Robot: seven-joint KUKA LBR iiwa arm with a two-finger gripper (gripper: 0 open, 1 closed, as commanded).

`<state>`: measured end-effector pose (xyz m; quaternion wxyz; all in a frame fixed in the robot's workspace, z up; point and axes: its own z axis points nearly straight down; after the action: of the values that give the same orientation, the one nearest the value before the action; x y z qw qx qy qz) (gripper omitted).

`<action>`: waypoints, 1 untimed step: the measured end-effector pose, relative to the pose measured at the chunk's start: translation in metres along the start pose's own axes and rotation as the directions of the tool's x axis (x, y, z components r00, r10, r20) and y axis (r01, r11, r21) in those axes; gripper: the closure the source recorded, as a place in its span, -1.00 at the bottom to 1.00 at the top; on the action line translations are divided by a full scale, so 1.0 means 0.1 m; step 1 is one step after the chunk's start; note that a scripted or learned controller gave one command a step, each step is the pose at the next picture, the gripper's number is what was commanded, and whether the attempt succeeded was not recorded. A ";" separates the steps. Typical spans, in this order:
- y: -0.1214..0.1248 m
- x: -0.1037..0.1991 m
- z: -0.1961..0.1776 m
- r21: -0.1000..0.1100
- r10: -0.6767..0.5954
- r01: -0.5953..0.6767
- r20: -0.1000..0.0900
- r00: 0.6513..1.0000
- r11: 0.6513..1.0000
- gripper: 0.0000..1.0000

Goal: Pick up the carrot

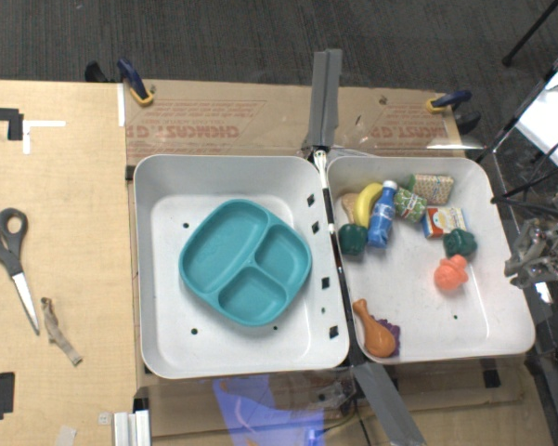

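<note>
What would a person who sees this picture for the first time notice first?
The teal divided plate catches the eye first, lying alone in the left bin. Next comes the heap of small toy foods at the far side of the right bin, with a yellow banana and a blue bottle. Grey scissors lie on the bench at the left.

— What is carried by the table (56, 249)?
— Two white bins are set side by side: the left bin (158, 277) and the right bin (487, 328), edges touching. A sheet of cardboard (223, 119) is clamped behind them.
— And on the bare wood?
— Scissors (9, 258) are laid at the left, with a small strip (60, 333) just beside them.
</note>
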<state>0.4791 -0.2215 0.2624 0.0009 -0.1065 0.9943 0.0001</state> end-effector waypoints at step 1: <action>-0.03 -0.16 -0.97 0.001 -0.201 0.201 0.002 0.980 0.980 1.00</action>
<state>0.4956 -0.2215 0.3591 0.0021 -0.2064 0.9785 -0.0003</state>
